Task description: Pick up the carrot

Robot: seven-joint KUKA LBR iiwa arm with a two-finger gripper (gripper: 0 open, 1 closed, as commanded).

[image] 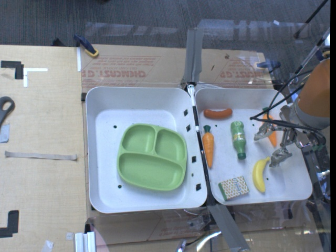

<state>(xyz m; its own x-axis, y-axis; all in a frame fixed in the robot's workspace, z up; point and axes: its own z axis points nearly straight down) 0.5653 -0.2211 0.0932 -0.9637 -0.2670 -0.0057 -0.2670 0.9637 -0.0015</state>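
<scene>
The carrot [209, 148], orange with a green top, lies lengthwise along the left wall of the right bin [294, 189]. My gripper [269, 145] hovers over the right side of that bin, well to the right of the carrot and apart from it. Its two metal fingers [261, 134] stand spread, so it is open. A small orange piece [272, 136] shows just behind the fingers; whether it touches them I cannot tell.
The right bin also holds a red sausage [218, 113], a green bottle [238, 138], a banana [260, 175] and a small patterned box [233, 187]. A green divided plate [153, 157] sits in the left bin [100, 114].
</scene>
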